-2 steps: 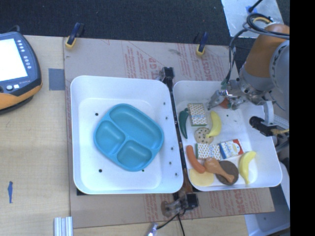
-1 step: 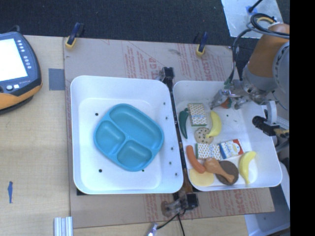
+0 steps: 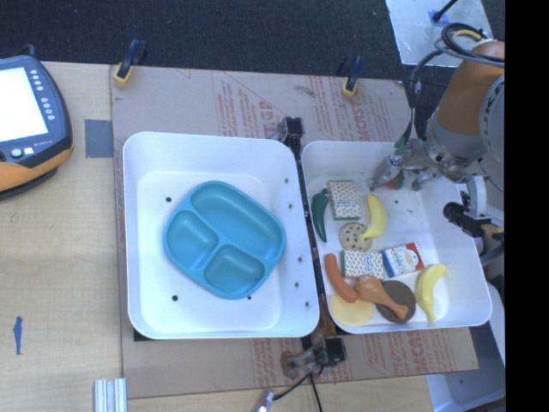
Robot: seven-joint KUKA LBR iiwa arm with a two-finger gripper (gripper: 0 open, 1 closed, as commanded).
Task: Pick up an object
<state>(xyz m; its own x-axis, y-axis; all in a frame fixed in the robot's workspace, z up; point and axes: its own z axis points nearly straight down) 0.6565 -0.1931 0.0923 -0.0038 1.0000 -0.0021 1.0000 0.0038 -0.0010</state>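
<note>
Bench: pale wood top with a brown cardboard sheet [image 3: 257,101] laid over it, held at the far edge by two clamps; dark floor beyond. A handheld control pendant [image 3: 26,118] with a lit screen sits at the far left.

Left bin [image 3: 141,230]: white, shallow. Contents: one blue divided tray [image 3: 223,239], three compartments, lying flat near the middle, turned at a slant.

Right bin [image 3: 463,312]: white, shallow, touching the left bin along a shared edge. Contents, toy food items grouped in the left and near part:
- green pepper-like piece [image 3: 319,215], against the left wall
- small patterned box [image 3: 345,199], just beside it
- yellow banana [image 3: 374,216], right of that box
- round spotted cookie [image 3: 351,235]
- second patterned box [image 3: 364,263]
- small carton with red and blue print [image 3: 401,259], touching the second box
- orange sausage [image 3: 339,279]
- drumstick-shaped piece [image 3: 386,297], brown and tan, on a pale yellow disc [image 3: 347,312]
- second banana [image 3: 431,290], near the right wall

Arm: grey with orange band, entering from the right. Gripper [image 3: 403,174] hangs over the far part of the right bin, above bare floor, apart from every item; fingers spread slightly, nothing between them.
</note>
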